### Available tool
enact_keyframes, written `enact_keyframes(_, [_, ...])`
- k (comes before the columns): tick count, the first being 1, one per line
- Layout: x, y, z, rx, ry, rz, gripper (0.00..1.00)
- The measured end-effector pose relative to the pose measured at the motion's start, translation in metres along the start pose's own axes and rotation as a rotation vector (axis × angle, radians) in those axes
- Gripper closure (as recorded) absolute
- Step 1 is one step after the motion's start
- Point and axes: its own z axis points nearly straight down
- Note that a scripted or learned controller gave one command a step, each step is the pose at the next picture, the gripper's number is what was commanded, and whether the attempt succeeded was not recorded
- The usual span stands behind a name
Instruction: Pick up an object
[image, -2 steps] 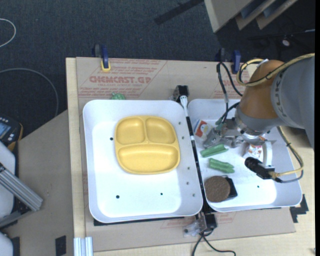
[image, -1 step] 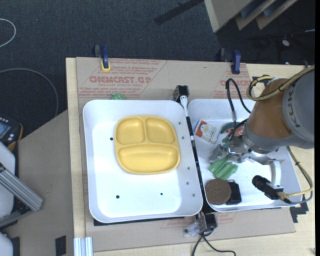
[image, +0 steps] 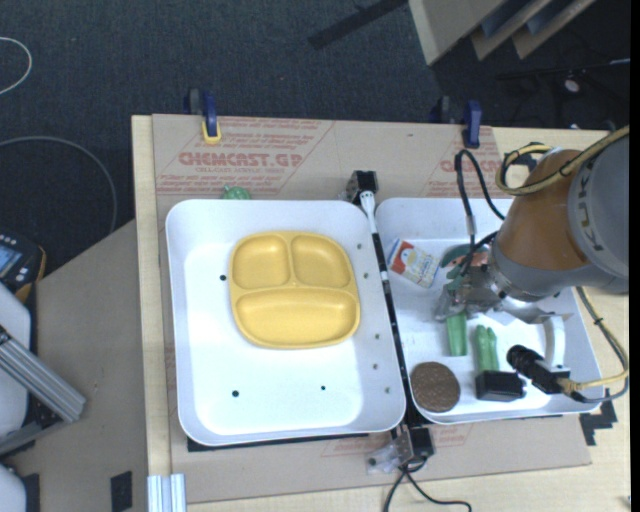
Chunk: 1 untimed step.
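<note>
Gripper (image: 455, 300): low in the right bin (image: 430, 215), over the clutter; you cannot tell how the jaws stand, the wrist hides them.
Likely target: the green cylinder (image: 456, 335) lies just under the gripper, a second green piece (image: 485, 348) right beside it.
Crowding risk: the pair lie almost touching, so you may catch both or pinch neither.
Neighbours: a brown disc (image: 436, 386) and a black block (image: 498, 385) lie near; a nudge could scatter them.
Left bin (image: 200, 330): the yellow divided plate (image: 294, 289) sits well apart, out of harm.
</note>
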Motion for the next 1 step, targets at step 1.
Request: enact_keyframes(1, [0.0541, 0.0819, -0.0966, -0.016, 0.001, -0.011, 1.00])
